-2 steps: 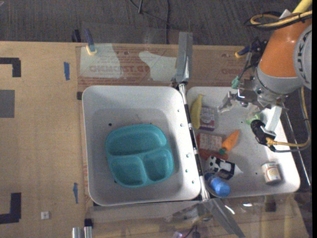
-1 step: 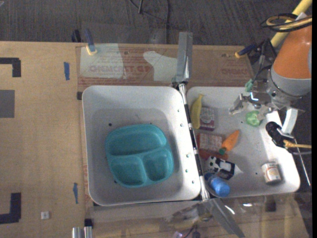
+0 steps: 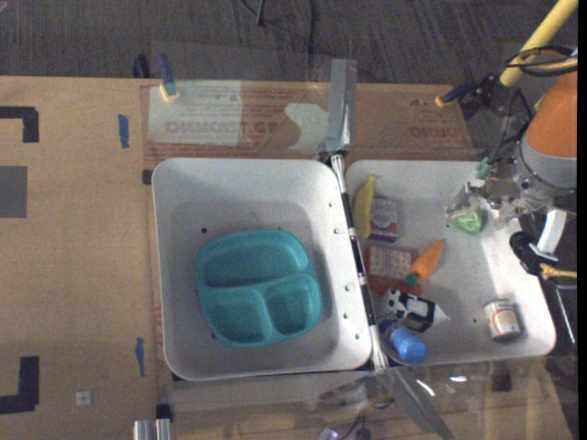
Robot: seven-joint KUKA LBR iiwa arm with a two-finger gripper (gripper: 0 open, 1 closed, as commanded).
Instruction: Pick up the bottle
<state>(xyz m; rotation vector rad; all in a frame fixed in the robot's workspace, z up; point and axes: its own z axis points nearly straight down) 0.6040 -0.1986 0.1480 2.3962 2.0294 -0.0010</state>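
Two shallow white bins sit side by side on the surface (image 3: 73, 246). The left bin (image 3: 183, 186) contains a teal divided tray (image 3: 259, 286). The right bin (image 3: 537, 333) holds the loose items.

Task item: the blue bottle (image 3: 404, 344) lies on its side at the right bin's 7 o'clock corner, close against the divider between the bins. Its long axis runs roughly from 10 o'clock to 4 o'clock in the camera view. A black-and-white carton (image 3: 410, 308) lies just beside it at 12 o'clock, near enough to crowd a grasp from that side.

Other contents noted: a banana (image 3: 364, 203) along the divider, an orange carrot-shaped item (image 3: 426, 259) near centre, a small can (image 3: 502, 319) toward 4 o'clock, and a green item (image 3: 470, 220) at the bin's 1 o'clock area.

Claw (image 3: 477, 200): positioned at the bin's 1 o'clock area, directly by the green item. Its opening cannot be determined from this view; no item is confirmed as held.

Governing relation: the bottle lies toward 7 o'clock from the claw, well apart, diagonally across the bin. In my judgement the approach has not yet begun on the bottle, and the wrist would need turning so closure falls across the bottle's long axis.
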